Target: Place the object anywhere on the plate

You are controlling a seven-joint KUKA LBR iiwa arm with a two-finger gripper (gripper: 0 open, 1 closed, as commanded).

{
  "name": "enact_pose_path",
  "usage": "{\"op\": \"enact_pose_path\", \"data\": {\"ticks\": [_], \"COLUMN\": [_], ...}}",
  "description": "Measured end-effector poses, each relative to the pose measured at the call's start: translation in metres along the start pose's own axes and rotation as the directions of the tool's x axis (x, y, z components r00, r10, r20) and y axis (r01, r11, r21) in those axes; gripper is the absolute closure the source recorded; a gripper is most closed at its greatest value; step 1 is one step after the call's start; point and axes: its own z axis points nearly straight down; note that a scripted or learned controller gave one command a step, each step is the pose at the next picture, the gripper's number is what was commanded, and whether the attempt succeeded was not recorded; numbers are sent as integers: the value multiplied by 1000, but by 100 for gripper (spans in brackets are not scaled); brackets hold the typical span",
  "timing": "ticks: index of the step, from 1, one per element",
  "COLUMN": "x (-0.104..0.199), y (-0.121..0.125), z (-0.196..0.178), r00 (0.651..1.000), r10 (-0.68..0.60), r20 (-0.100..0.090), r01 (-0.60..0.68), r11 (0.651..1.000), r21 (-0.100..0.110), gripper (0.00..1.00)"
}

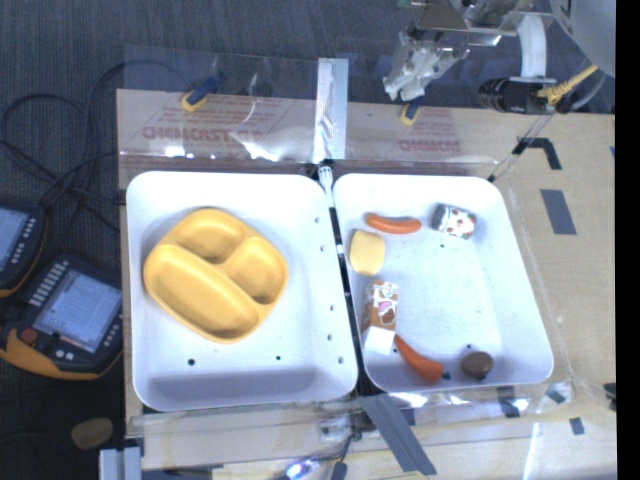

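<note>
A yellow three-compartment plate (215,273) lies in the left bin (160,373). The right bin (520,308) holds a red-orange sausage (393,224), a small white and red object (455,222), a pale yellow piece (367,253), a brown and white item (381,306) with a white block (378,341) at its near end, an orange-red curved piece (420,360) and a brown round piece (477,365). My gripper (408,80) hangs above the bench behind the right bin's far left corner, well apart from every object, with nothing seen in it.
A raised divider (340,268) runs between the two bins. Behind the bins lies clear plastic sheeting with tape and clips (200,93). Handheld controllers (60,313) and cables sit on the floor to the left.
</note>
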Motion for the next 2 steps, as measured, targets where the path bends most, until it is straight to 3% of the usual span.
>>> {"op": "enact_pose_path", "data": {"ticks": [2], "x": [-10], "y": [0], "z": [0], "r00": [1000], "r10": [0], "r20": [0], "r01": [0], "r11": [1000], "r21": [0], "gripper": [100]}}
